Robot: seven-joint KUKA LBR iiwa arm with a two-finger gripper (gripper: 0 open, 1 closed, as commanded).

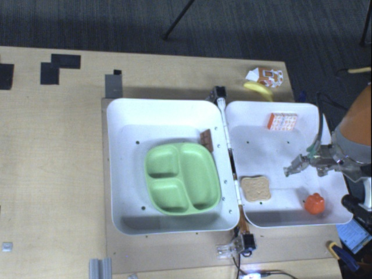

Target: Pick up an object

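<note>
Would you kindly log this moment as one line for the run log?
pincer over right bin, nothing seen held | toast, orange ball, box in right bin | green tray in left bin

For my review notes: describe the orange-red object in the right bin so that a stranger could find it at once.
Take the right bin of the two white ones. Near its front right corner lies a small round orange-red object, below the gripper. Its neighbours are flat: a tan slice and a printed card.

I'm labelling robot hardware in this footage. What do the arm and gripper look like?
The arm enters from the right, with an orange section above grey wrist hardware. The gripper is grey metal with slender fingers, and a thin cable loops above it.
</note>
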